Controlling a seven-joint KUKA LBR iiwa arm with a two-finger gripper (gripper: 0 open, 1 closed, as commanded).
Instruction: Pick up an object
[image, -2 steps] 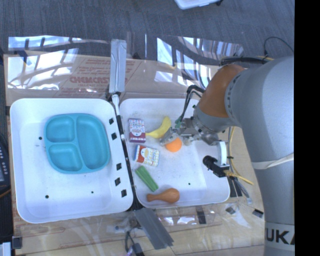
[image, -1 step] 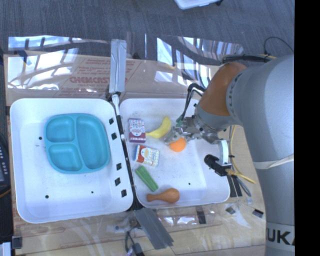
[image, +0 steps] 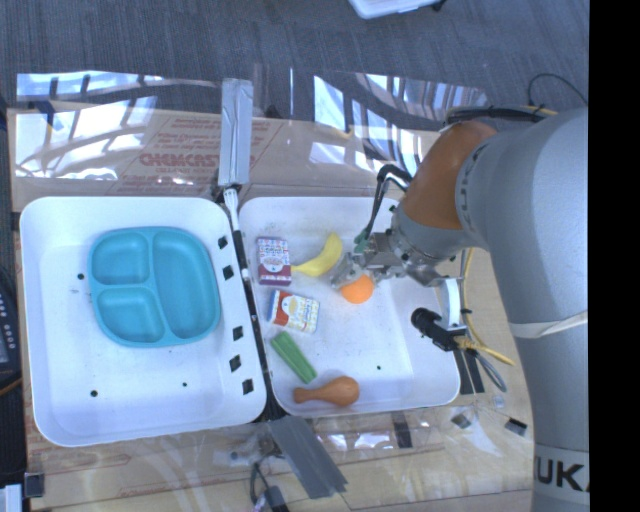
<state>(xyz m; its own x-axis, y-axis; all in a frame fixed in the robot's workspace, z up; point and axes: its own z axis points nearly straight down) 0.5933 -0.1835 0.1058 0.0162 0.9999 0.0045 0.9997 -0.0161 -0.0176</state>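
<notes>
Nearest the camera, at the front edge of the right shallow white plastic bin (image: 425, 385), lies a brown toy chicken drumstick (image: 327, 392), and just behind it toward the bin's left wall a green toy vegetable stick (image: 293, 356) rests at a slant. Further into the right bin, a small white carton with a red and orange label (image: 294, 311) lies flat, and behind that a small red and white carton (image: 272, 260) sits near the left wall. To the right of the red and white carton a yellow toy banana (image: 320, 260) curves across the bin floor. Just right of the banana and slightly nearer the camera, a small round orange toy fruit (image: 357, 290) sits directly under the claw (image: 362, 262) of the grey arm with an orange band (image: 470, 200); whether the claw is spread or closed cannot be told from this angle. Left of the right bin, the left shallow white plastic bin (image: 60, 380) carries a light blue divided plastic plate (image: 155, 285) on its floor. Both bins stand on the wooden surface (image: 500, 320).
</notes>
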